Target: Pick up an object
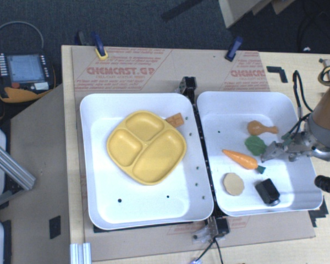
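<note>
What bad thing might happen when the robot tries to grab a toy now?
The gripper sits low beside the green toy and the carrot, which lie close together. It might nudge one away or catch both. The black block near the right bin's front wall could be hard to reach.

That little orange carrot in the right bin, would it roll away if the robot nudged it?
Probably. The carrot looks round and tapered, so a sideways nudge would likely swing it in a curve. Its smooth, shiny skin suggests hard plastic, probably light and slippery. It lies close to the green piece, which might stop it.
</note>
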`<state>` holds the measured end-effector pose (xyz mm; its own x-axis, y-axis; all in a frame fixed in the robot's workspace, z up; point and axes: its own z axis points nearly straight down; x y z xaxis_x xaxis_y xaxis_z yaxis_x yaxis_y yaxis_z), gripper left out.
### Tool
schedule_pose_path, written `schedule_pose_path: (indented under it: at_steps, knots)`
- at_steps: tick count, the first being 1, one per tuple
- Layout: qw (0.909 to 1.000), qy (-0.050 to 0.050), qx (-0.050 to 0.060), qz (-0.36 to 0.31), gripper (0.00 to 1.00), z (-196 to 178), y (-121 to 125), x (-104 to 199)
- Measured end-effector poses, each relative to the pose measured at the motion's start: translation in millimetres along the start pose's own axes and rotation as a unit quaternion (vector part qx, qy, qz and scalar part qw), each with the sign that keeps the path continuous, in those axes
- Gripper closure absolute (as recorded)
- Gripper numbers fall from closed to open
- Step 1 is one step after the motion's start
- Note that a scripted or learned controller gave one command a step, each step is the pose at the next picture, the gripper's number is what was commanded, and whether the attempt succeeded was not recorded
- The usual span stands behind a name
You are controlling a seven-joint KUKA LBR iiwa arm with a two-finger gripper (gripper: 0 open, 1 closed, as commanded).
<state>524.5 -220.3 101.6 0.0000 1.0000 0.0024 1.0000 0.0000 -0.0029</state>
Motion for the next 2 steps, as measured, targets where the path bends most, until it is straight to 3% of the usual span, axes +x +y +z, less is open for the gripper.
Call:
schedule_pose_path:
  at_steps: [1,2]
  knots:
    - [1.0,0.002,0.0,-0.001,0.0,17,1,3]
    - [1.0,0.0,-0.002,-0.001,1.0,6,1,2]
